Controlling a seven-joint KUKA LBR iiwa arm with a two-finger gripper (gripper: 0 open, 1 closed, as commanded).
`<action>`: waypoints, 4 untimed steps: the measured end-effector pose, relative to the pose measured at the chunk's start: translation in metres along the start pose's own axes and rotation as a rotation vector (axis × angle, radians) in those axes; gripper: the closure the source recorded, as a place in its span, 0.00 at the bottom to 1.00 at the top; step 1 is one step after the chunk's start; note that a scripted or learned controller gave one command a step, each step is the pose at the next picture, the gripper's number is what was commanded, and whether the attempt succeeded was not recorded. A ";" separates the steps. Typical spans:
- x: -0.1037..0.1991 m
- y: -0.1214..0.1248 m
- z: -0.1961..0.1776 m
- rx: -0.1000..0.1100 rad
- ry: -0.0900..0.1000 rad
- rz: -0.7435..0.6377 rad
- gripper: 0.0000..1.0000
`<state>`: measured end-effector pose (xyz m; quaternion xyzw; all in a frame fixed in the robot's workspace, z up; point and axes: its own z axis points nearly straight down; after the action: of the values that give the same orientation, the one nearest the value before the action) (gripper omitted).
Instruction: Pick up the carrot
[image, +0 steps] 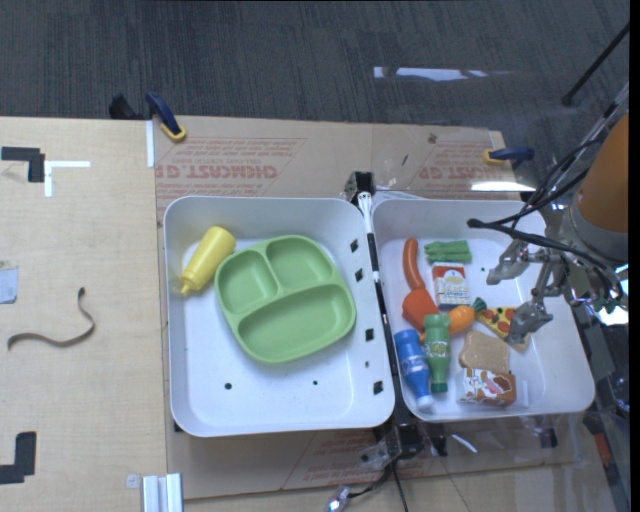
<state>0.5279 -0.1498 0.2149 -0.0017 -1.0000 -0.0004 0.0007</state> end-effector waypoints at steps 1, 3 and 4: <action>-0.014 0.002 0.074 0.000 0.001 0.077 0.00; 0.013 0.044 0.124 0.009 -0.003 0.252 0.00; 0.028 0.054 0.126 0.004 0.002 0.553 0.00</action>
<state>0.5001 -0.0957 0.0894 -0.2748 -0.9615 0.0016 0.0019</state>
